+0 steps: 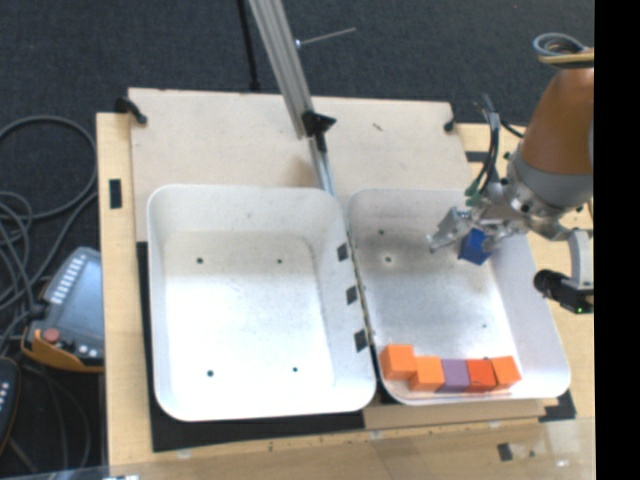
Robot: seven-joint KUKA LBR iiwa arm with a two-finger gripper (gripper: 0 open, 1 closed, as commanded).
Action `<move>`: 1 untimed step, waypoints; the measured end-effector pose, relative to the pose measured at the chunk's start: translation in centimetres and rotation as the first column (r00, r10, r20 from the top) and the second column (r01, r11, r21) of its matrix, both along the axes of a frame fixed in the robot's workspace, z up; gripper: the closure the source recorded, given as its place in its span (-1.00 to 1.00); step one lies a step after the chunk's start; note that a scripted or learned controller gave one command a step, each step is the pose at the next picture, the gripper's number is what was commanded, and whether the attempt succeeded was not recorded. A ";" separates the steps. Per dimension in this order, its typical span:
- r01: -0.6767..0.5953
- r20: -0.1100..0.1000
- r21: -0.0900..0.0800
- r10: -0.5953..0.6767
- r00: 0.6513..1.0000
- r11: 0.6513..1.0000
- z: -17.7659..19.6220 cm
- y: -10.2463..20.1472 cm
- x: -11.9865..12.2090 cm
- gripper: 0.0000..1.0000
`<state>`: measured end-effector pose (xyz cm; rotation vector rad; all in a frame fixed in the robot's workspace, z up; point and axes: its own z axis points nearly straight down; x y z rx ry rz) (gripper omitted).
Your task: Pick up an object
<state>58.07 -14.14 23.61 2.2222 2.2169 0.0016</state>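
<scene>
My gripper [472, 230] hangs over the far right part of the right bin [400, 218], reaching in from the right under the orange-banded wrist. A small blue block [474, 247] sits between its fingers, and it looks lifted off the bin floor. The gripper is shut on it. Along the bin's front wall lies a row of small blocks: an orange one [401, 358], another orange one [428, 372], a purple one [455, 373], a red-orange one [482, 372] and an orange one [506, 369].
The left bin [160, 218] lies beside the right one. A slanted aluminium post [285, 58] rises from the bench behind the bins' shared wall. Cables and a hand pendant [70, 298] lie off the bench at the left.
</scene>
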 end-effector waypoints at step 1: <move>0.000 -0.007 -0.001 0.000 1.000 1.000 -12.0 -4.9 0.9 -1.00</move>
